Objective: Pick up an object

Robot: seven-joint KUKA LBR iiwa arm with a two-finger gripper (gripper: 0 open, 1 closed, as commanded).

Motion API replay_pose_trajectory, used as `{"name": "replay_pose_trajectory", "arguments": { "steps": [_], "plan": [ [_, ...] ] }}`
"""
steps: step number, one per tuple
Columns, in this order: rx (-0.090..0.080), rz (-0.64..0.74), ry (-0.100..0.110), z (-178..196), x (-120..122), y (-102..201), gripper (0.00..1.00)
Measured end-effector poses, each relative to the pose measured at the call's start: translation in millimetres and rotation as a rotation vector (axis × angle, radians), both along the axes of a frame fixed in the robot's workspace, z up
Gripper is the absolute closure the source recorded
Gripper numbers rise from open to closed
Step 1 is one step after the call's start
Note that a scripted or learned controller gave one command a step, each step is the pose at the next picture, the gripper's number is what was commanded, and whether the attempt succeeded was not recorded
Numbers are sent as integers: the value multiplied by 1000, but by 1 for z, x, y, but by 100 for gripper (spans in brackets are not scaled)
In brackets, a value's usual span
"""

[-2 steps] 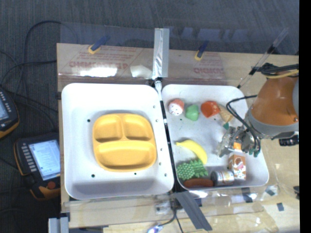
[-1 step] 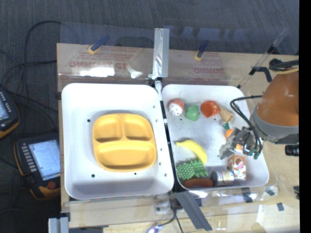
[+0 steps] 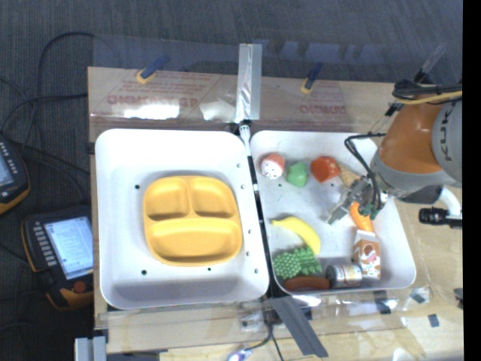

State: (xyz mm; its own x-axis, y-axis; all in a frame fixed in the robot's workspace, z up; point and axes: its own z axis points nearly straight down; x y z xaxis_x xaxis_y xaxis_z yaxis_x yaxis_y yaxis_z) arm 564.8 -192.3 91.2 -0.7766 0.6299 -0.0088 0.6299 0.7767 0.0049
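Hand (image 3: 352,206) low in right bin (image 3: 334,138), beside orange carrot (image 3: 362,218)

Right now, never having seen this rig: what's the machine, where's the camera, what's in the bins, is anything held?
It is a single robot arm, grey and orange, reaching in from the right. One fixed camera looks down at a slant on two white bins side by side. The left bin holds a yellow divided tray. The right bin holds toy food: a banana, a green bumpy piece, a red tomato, a green fruit, a can and a small carton. The tool sits low beside an orange carrot; whether it grips it is unclear.
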Motion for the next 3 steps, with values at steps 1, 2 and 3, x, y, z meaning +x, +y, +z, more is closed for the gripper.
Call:
{"name": "replay_pose_trajectory", "arguments": {
  "steps": [1,2,3],
  "plan": [
    [-2,1,-1,9,1,0,100],
    [-3,2,-2,19,1,0,100],
    [2,-13,9,21,18,39,100]
  ]
}}
